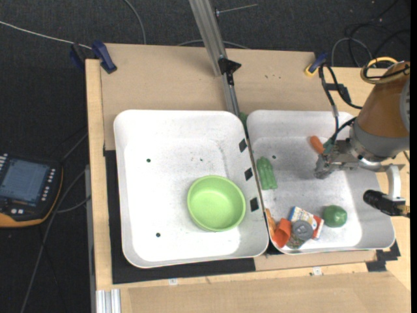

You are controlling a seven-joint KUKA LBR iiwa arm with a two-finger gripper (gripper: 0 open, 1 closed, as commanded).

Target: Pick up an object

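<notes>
Down in the right bin (365,240), nothing looks lifted yet: a green ball (335,216) lies near the front rim, and just left of it sit a small printed packet (305,218), a grey disc (301,229) and an orange scoop (281,229). A green sponge-like block (266,173) lies farther back along the bin's left wall. Which one will be taken is not clear. The tool (324,168) sits low over the bin's bare middle, an orange piece (316,142) just behind it. From where I stand I cannot tell how it is set or whether it pinches anything. The grasp seems undone. The left bin (150,142) holds a green bowl (216,203).
</notes>
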